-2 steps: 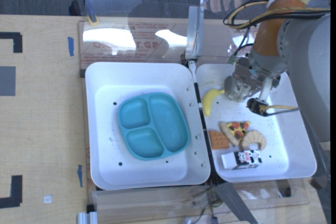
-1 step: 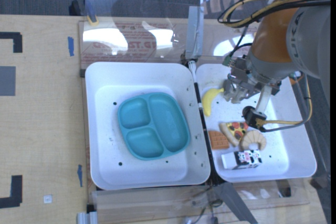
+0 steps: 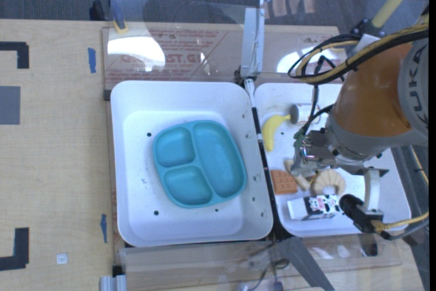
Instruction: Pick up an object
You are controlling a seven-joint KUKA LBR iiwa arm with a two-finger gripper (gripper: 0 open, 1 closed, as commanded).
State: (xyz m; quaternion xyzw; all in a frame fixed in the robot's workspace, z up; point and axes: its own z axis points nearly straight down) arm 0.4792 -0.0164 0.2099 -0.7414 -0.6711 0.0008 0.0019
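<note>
the grey and orange arm (image 3: 378, 88) enters from the right of the frame and hangs low over the right bin (image 3: 402, 211), with its end effector (image 3: 302, 161) at the centre of that bin; whether it is released or clenched cannot be told from this angle, and nothing is seen gripped in it. the candidate objects lie close together in the right bin: a toy banana (image 3: 273, 128) at the upper left of the bin, a waffle-textured orange cracker (image 3: 282, 181) lower down near the dividing wall, a croissant-shaped toy (image 3: 330, 180) just right of the end effector, and a small white carton with black patches (image 3: 315, 206) near the bottom edge. the left bin (image 3: 129, 105) at mid-frame holds a blue three-compartment plate (image 3: 199, 163), and both bins rest on the wooden counter (image 3: 54, 146). all the small items look like light, rigid play food, so weight is unlikely to matter; smooth plastic may slip. the banana is probably best pinched across its narrow middle, the croissant across its thick centre, the carton across its short sides. the flat cracker offers little height and would likely be the hardest. crowding near the end effector could cause a nudge rather than a grasp.
</note>
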